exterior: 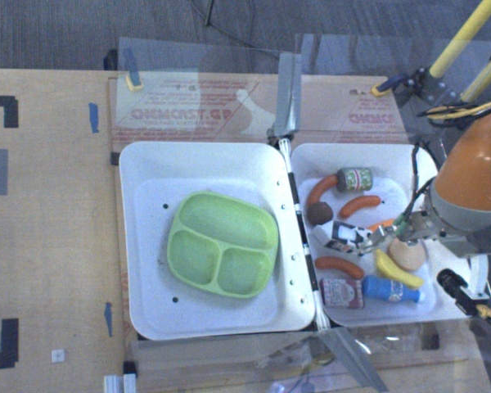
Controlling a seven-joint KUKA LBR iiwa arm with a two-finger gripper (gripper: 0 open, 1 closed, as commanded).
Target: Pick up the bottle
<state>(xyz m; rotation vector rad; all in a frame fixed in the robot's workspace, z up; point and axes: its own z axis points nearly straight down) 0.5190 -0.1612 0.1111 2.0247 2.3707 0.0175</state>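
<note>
The blue bottle (390,289) lies on its side along the near edge of the right bin (421,164), its long axis left to right, white cap toward the right. A banana (395,269) touches it from above; a red packet (341,292) sits just left. The gripper (386,232) hovers near sausages (359,205); its opening cannot be told. Faded red lettering on the cardboard (180,105) is unreadable.

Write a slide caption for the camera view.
Arm's gripper hovers in the right bin above the blue bottle; green tray left.
</note>
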